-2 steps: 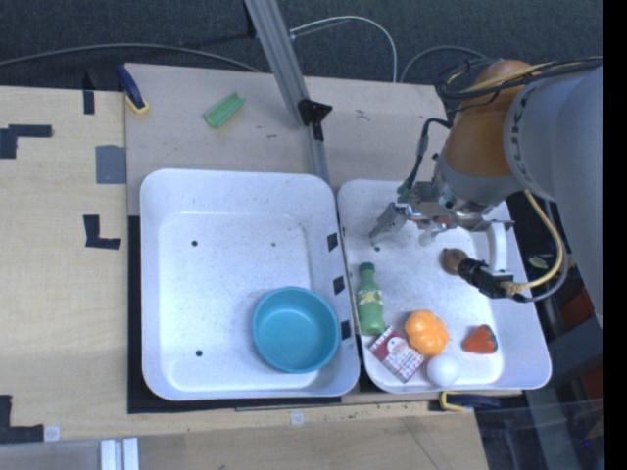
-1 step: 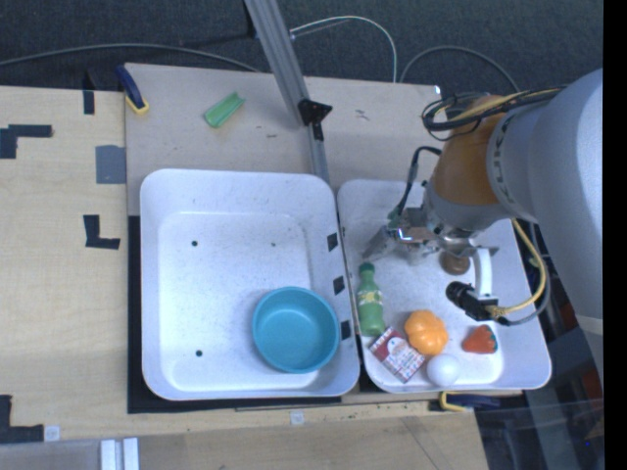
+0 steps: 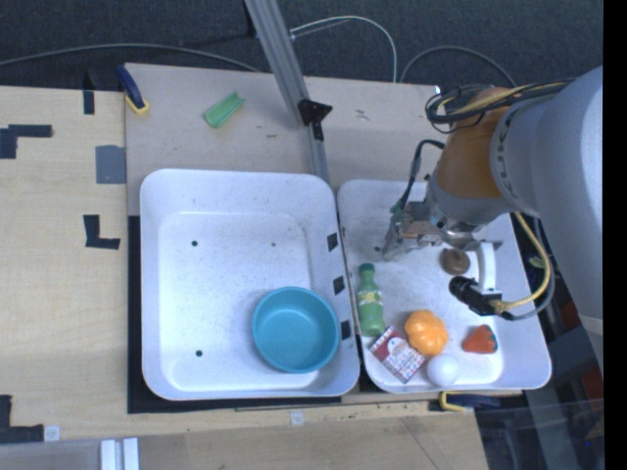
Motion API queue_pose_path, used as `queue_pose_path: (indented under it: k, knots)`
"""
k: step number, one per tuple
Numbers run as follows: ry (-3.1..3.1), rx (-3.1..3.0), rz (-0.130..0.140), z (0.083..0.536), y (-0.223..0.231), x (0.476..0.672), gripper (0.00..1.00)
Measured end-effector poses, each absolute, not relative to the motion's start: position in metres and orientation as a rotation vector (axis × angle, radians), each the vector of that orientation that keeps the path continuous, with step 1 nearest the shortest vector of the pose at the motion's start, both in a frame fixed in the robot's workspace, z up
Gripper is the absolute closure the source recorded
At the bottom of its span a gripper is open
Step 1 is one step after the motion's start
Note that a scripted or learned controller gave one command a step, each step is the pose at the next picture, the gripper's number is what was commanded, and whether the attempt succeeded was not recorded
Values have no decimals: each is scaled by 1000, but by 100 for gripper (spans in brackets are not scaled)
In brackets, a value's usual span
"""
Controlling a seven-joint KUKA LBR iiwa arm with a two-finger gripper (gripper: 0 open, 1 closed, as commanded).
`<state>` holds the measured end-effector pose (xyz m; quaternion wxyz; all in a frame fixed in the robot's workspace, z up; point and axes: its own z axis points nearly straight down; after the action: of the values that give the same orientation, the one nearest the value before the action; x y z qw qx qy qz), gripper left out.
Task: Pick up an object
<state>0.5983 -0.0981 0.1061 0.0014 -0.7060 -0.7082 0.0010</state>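
Bottle (image 3: 369, 300), green with a yellow label, lying along the left edge of my right bin (image 3: 524, 360) — that's the nearest candidate to me, and it lies untouched. Just beside it toward the front sit a red-and-white packet (image 3: 397, 354), an orange pumpkin-like fruit (image 3: 425, 331) and a white ball (image 3: 443, 369), the three crowded close together. A red piece (image 3: 479, 340) lies a bit further right, and a small brownish round thing (image 3: 454, 259) sits under my wrist.

My pincer (image 3: 397, 235) hangs low over the bare back part of this bin, above the bottle and apart from it. How wide it stands, I cannot tell; it's too small and dark against my wrist. Nothing visible between its tips, so I claim no hold.

So, progress: I'm in the right bin, near the goods, but nothing is lifted. The whole pick is left to do: settle on a target, come down on it, close, raise.

Further out, the left bin (image 3: 157, 262) carries a blue bowl (image 3: 295, 328) near its front right corner. On the table (image 3: 59, 213) behind, a green block (image 3: 222, 110) lies well apart from everything.
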Motion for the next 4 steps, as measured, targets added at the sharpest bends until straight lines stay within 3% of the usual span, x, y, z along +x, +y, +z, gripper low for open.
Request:
queue_pose_path:
  k: [1,3,4]
  knots:
    - [-2226,-2222,-4,162,-97,609,100]
    - [-2225,-2222,-3,250,-102,602,100]
    - [-2224,-2215,4,234,-57,577,100]
